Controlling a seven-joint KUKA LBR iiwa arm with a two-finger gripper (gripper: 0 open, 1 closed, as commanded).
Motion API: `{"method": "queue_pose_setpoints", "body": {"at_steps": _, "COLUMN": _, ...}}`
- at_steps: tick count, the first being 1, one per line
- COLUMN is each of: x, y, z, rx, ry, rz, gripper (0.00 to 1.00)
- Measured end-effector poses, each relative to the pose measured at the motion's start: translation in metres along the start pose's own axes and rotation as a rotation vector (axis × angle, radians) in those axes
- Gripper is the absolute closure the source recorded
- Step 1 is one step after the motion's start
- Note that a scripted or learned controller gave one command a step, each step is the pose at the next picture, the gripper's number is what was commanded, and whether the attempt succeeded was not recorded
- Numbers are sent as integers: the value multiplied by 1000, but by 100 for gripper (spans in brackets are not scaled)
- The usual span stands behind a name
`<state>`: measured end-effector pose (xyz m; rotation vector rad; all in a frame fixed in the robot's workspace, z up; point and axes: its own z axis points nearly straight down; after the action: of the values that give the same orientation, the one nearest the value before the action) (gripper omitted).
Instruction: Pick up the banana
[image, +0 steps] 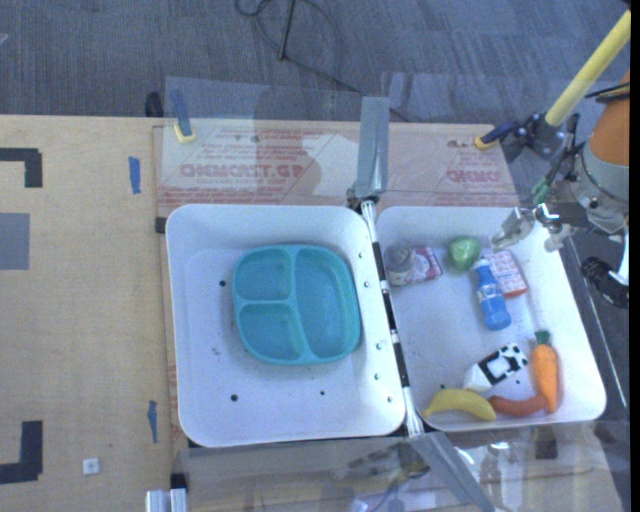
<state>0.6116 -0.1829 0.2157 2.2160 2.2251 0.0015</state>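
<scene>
Near the right bin's (590, 400) front rim lies the banana (460, 404).

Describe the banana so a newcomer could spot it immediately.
Look at the right bin, not the left bin with the teal tray. Go to its near edge, by the divider. The banana lies there, the one plain yellow curved piece, just left of the orange carrot and black-and-white toy.

Faint red block lettering runs along the clear plastic sheet (262, 165) at the bench's far edge, above the left white bin (195, 225), too washed out to read; a shorter red word (470, 174) above the right bin's far edge is likewise illegible.
</scene>
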Motion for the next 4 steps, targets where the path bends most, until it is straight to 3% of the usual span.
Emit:
{"method": "queue_pose_setpoints", "body": {"at_steps": 1, "x": 0, "y": 0, "z": 0, "rx": 0, "ry": 0, "rz": 0, "gripper": 0}}
{"method": "queue_pose_setpoints", "body": {"at_steps": 2, "x": 20, "y": -78, "z": 108, "rx": 2, "ry": 1, "rz": 63, "gripper": 0}}
{"method": "queue_pose_setpoints", "body": {"at_steps": 3, "x": 84, "y": -117, "z": 127, "rx": -8, "ry": -3, "rz": -27, "gripper": 0}}
{"method": "queue_pose_setpoints", "body": {"at_steps": 4, "x": 84, "y": -117, "z": 127, "rx": -8, "ry": -3, "rz": -26, "gripper": 0}}
